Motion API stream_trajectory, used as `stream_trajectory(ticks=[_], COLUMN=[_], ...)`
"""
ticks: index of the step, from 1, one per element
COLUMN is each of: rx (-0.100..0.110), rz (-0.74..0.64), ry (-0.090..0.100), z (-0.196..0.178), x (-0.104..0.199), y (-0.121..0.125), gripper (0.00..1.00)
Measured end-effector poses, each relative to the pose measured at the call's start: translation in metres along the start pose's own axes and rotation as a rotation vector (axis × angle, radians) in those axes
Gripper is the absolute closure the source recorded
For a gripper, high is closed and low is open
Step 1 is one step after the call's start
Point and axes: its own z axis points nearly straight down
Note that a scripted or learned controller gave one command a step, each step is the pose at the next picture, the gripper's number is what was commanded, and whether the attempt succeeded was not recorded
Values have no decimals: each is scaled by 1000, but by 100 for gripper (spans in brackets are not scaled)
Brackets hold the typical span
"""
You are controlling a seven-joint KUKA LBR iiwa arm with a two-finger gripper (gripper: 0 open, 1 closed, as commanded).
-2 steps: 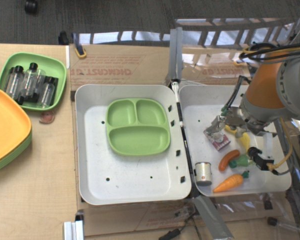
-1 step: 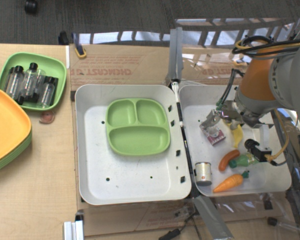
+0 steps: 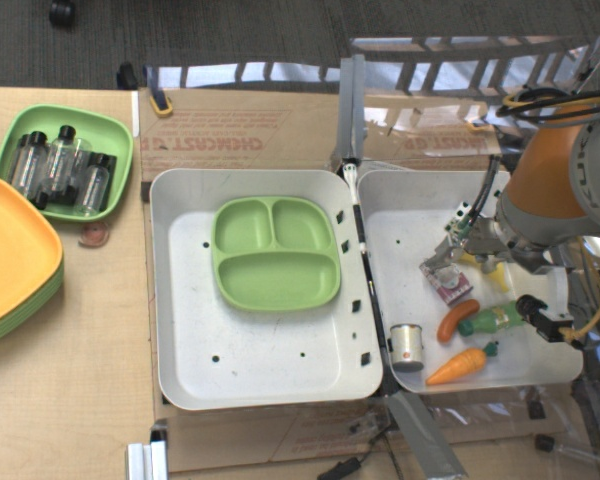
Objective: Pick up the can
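The gripper (image 3: 450,253) hangs low over the right bin (image 3: 400,200), right above a maroon packet (image 3: 451,286), and whether the fingers are spread or closed cannot be told from up here, nor whether anything sits between them. The can (image 3: 406,346) is not there: it lies on its side at about seven o'clock from the gripper, tucked into the bin's near left corner, just beside the wall that divides the two bins.

Here is the risk. That corner leaves little room, so a finger coming down on the wall side may strike the rim instead of sliding past the can. And a can on its side rolls; a glancing touch could send it toward the carrot (image 3: 458,365), which rests close by at its four o'clock, or toward the orange-red pepper (image 3: 457,320) just beyond. The green bottle (image 3: 497,318) crowds that same stretch.

The can itself looks small, silvery and smooth, a short cylinder with a dull metal sheen. Slippery, one would guess.

Over in the left bin, the green divided plate (image 3: 276,253) sits well apart.
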Motion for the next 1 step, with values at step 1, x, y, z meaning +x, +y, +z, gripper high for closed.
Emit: stream_trajectory(ticks=[1], rx=[-1], rz=[2], ry=[2], z=[-10], x=[0], y=[1], gripper=[100])
